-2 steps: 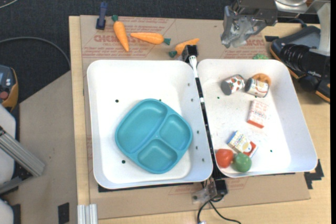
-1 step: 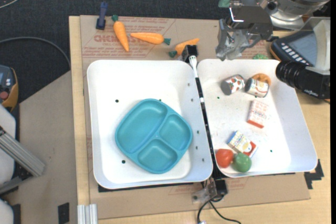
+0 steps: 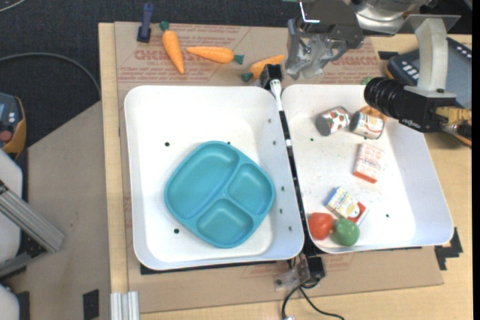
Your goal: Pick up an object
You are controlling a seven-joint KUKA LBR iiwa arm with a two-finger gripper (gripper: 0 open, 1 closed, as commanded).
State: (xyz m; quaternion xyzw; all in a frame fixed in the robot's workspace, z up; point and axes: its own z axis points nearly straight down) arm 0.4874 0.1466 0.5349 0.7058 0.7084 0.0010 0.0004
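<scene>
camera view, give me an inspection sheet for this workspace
surface: two white bins side by side, left bin, right bin, on cardboard
job's things: right bin holds two small cans, a carton, a small box, a red fruit, a green fruit
clutter: teal divided plate in left bin; toy carrots behind the bins
grippers: gripper over the bins' far edge, holding nothing visible
cables: cable at front edge
surroundings: dark floor behind
</scene>
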